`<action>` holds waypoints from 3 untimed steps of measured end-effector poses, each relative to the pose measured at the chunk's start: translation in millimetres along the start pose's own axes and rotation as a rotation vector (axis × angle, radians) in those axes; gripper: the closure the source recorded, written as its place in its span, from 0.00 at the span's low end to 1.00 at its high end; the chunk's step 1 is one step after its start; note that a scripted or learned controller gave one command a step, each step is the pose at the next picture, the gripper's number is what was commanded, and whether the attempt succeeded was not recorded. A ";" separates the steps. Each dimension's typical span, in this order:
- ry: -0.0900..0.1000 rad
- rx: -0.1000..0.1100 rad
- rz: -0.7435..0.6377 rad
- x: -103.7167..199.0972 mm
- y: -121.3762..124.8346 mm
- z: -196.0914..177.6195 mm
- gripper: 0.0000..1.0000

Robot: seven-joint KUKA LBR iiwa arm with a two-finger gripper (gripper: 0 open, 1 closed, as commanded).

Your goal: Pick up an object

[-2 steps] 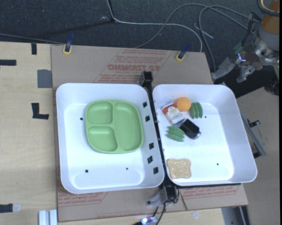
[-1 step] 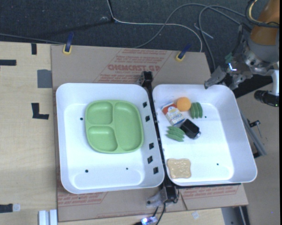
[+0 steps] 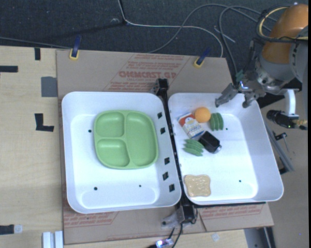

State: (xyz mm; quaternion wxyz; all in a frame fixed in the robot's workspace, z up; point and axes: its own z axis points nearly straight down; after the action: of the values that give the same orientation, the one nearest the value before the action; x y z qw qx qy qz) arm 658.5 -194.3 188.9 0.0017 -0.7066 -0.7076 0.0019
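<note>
The tool (image 3: 234,98) hangs over the far right corner of the right bin (image 3: 258,154), its two fingers spread wide like an open pair of tongs, one tip reaching toward the bin's middle and the other sitting near the far rim, and nothing between them. So this reads as the approach step: no pick yet, the tool is raised and off to the side of the goods. Just beside it, toward the bin's centre, sits the cluster of candidates: an orange ball (image 3: 202,114) touching a red-and-white packet (image 3: 190,126), a green ridged piece (image 3: 217,121) right next to the ball, a black block (image 3: 210,141) below them, and a second green ridged piece (image 3: 194,148) against the block. Well apart, at the near edge of the bin, lies a slice of toast (image 3: 197,185) on its own. The next move, as I judge it, calls for sliding inward over one item and dropping straight down; the green piece nearest the tool looks the shortest trip, though the crowding means a finger could nudge the ball. Behind the tool, the wrist tilts in from the right, grey housing below the orange band (image 3: 287,22), the arm bent over the bin's far right corner. Across the divide, the left bin (image 3: 77,138) carries a green divided plate (image 3: 127,139), and both bins rest on the counter (image 3: 20,154).
</note>
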 end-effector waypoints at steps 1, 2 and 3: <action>-0.001 0.000 -0.001 0.2 -2.0 63.6 0.00; -0.002 -0.003 -0.001 0.4 -1.0 50.7 1.00; -0.001 -0.008 -0.001 -4.1 4.0 5.8 1.00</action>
State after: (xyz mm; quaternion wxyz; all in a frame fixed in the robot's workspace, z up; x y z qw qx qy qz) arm 662.5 -198.4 183.1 -0.0013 -0.7064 -0.7078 -0.0007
